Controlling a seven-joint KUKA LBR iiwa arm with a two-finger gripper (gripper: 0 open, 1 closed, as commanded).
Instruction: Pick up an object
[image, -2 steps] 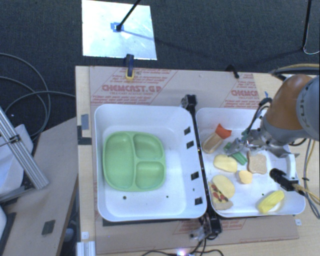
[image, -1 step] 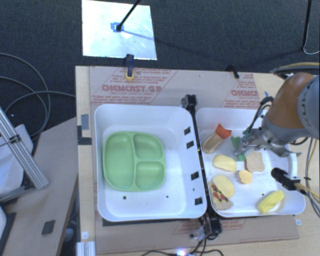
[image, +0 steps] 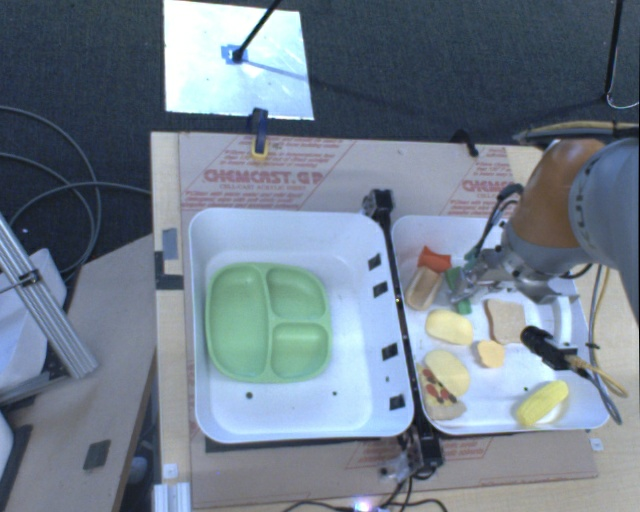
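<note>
Your claw (image: 468, 285) is low in the right bin (image: 495, 398), toward its far left part, on the grey arm (image: 590, 215) that comes in from the right. You cannot tell whether the claw is wide or narrow. Just left of it you have a small green bit (image: 455, 274), a tan piece (image: 423, 289) and, behind those, an orange piece (image: 433, 258). Nearer you, just beside the claw, lie a yellow lump (image: 449, 326) and a bread slice (image: 506, 321), with a small wedge (image: 490, 354) between and below them. Along the near edge sit a bun (image: 446, 381) and a corn cob (image: 543, 402). The left bin (image: 300, 240) holds a green tray (image: 268, 322). Both bins rest on the desk (image: 420, 170).
</note>
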